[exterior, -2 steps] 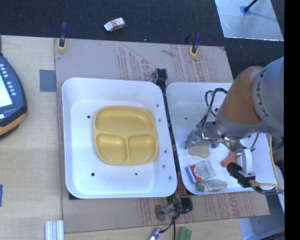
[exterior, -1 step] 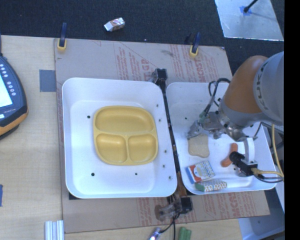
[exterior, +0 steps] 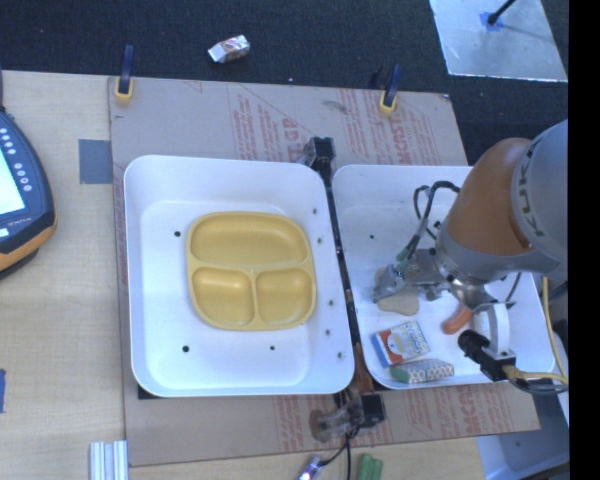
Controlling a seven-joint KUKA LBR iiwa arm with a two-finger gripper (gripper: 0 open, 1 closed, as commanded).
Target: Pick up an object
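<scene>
My gripper is low in the right bin, near its middle, under the grey arm with its orange band. A beige rounded piece lies right below the gripper, touching or nearly touching it. An orange object pokes out from under the wrist to the right. Nearer the front lie a small red and white packet and a green and white speckled tube. The arm hides part of the bin behind the gripper.
The left bin holds a yellow divided plate. A handheld control pendant rests on the bench at far left. Two clamps pin the cardboard sheet at the back. A crumpled wrapper lies on the dark floor beyond.
</scene>
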